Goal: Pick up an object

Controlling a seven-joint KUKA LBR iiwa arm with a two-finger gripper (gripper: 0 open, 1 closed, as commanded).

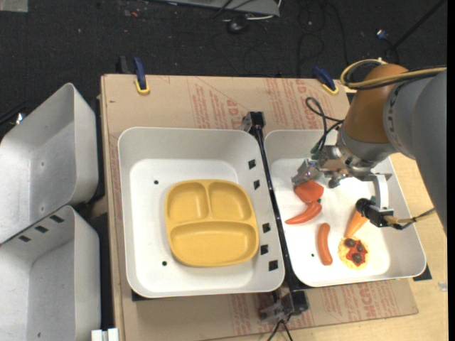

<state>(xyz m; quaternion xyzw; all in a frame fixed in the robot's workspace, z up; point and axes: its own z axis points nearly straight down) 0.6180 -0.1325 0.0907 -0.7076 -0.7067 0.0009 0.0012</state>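
Observation:
The right bin [405,261] holds several toy foods. A round red piece [310,191] lies near its left wall, with a curved red chili [304,214] just below it. Toward the front lie a red sausage [324,244], an orange carrot [355,224] and a small pizza slice [354,253]. My gripper [313,173] reaches in from the right and hangs right over the upper edge of the round red piece, partly covering it. Whether it touches that piece is hidden.
The left bin [142,155] holds a yellow divided plate [211,222] in its middle. A black divider [266,183] runs between the two bins. White containers [43,162] stand off the bench at the left. The bulky grey arm [405,112] overhangs the right bin's back.

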